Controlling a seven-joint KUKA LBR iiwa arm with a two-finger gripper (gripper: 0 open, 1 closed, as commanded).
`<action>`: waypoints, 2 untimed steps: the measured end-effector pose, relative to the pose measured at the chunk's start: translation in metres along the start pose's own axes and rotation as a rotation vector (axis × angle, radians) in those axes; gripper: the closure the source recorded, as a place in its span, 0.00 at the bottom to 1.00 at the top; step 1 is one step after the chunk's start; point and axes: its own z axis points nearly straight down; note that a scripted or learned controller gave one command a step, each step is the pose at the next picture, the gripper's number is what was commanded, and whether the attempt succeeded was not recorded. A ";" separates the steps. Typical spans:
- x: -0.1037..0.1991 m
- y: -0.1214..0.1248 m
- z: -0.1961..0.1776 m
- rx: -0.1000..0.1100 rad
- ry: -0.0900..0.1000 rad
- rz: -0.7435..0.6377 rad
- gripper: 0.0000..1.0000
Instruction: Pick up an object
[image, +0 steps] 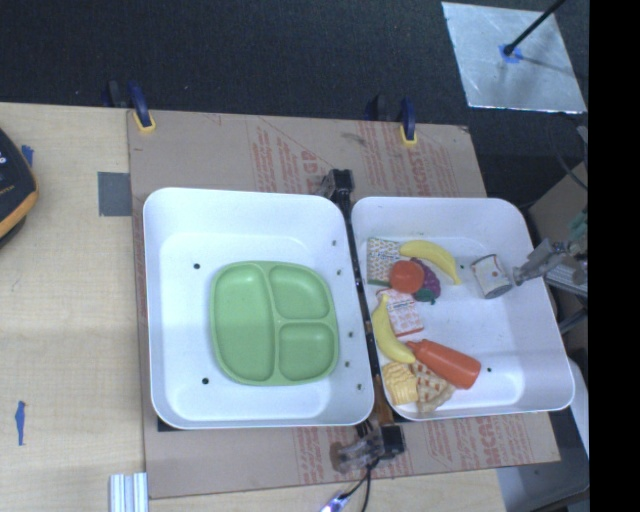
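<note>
A green divided plate (274, 322) lies in the left white bin (165, 300).

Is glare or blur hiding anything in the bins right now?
Camera view: soft overall; the left bin floor glares bright white beside the green plate; the right bin's toy food reads clearly; the gripper at the right edge looks blurred.

Bench (70, 300): pale wood top, with a brown cardboard sheet (300, 150) clamped at its far edge. On the sheet, two white bins side by side: left bin (160, 300), right bin (530, 340). Strip of grey tape (114, 193) beside the sheet.
</note>
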 end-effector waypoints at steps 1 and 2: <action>0.027 0.038 0.106 0.001 0.000 -0.001 0.00; 0.062 0.096 0.122 0.000 -0.001 -0.002 0.00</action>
